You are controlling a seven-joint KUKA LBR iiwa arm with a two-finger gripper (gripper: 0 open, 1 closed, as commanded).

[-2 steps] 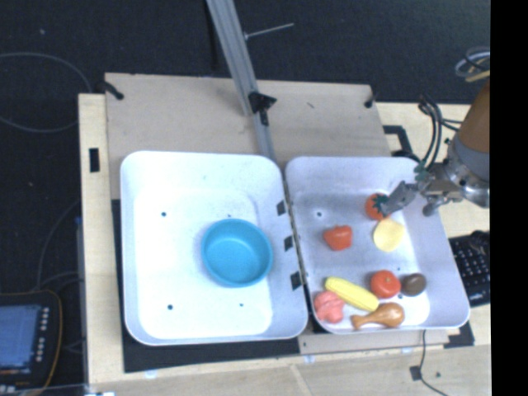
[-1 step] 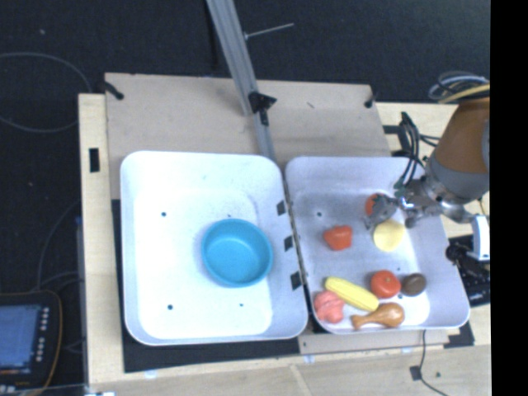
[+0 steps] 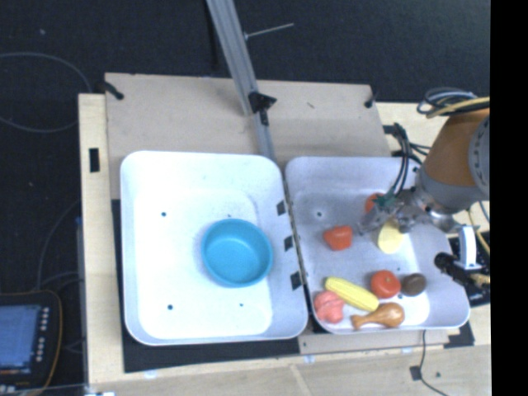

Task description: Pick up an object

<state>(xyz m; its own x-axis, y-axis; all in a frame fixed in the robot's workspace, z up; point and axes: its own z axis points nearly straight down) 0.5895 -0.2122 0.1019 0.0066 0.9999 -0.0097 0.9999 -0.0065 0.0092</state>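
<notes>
Several targets: my pincer (image 3: 386, 218) hangs low in the right bin (image 3: 318, 190), a yellow lemon (image 3: 390, 239) just beside it.
Pincer state: cannot tell from here.
Neighbours: red piece (image 3: 338, 238) near; corn (image 3: 352, 293) and tomato (image 3: 384, 284) well apart.
Plan: I'd centre over the lemon, drop straight, avoid nudging it.
Left bin (image 3: 165, 180): blue bowl (image 3: 237, 252), ignore.

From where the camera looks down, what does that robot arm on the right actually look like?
The arm is a thick rounded tube, grey with an orange band above the wrist. Black cables loop along it, with more wires bundled behind. It ends in a small grey metal gripper, too blurred for finer detail.
</notes>
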